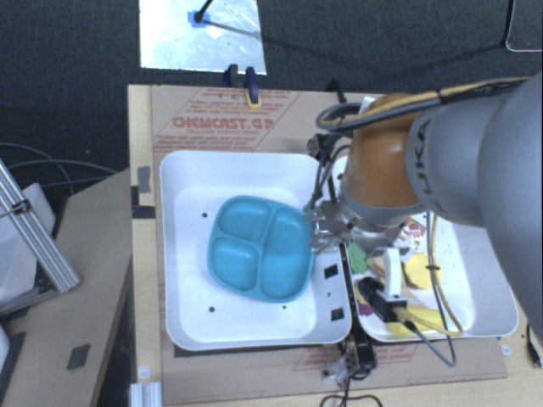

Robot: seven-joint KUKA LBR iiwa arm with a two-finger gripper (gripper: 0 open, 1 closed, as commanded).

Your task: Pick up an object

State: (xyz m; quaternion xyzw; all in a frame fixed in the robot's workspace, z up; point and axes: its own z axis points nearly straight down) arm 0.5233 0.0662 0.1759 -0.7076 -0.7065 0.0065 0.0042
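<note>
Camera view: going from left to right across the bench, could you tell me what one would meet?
Left white bin → blue divided plate → arm's orange band → right white bin.

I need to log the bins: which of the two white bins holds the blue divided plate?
The left shallow white bin holds the blue divided plastic plate; the right white bin, under the grey arm, contains yellow items instead.

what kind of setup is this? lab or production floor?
Most likely a robotics lab test bench, not a production line. Two shallow white bins sit on a cardboard sheet, loose cables trail across the right bin, and a blue divided plate lies in the left one as a grasping prop under the grey arm.
</note>
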